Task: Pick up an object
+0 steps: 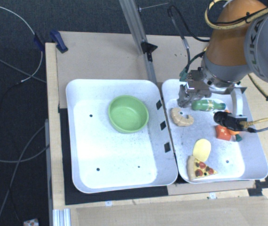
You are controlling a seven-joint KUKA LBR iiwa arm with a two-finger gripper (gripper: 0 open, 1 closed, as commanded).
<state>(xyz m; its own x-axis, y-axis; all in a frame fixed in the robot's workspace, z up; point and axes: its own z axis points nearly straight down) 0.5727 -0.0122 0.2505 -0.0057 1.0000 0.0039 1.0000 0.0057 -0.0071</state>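
The gripper (185, 99) hangs over the right bin's (254, 166) far left part, just above a tan bagel (182, 117); whether its grip is wide or narrow cannot be told. A green bottle (208, 105) lies beside it. The left bin (84, 173) holds a green bowl (128, 113).

The arm (247, 32) runs out of the picture at the top and right edges, so its upper links are cut off. Its wrist covers the far end of the right bin (256, 159). The jaws (186, 97) are too dark and small to tell whether they stand apart or together. The green bottle (208, 105) is partly hidden under the wrist. The bench (101, 55) is cut off at the bottom edge.
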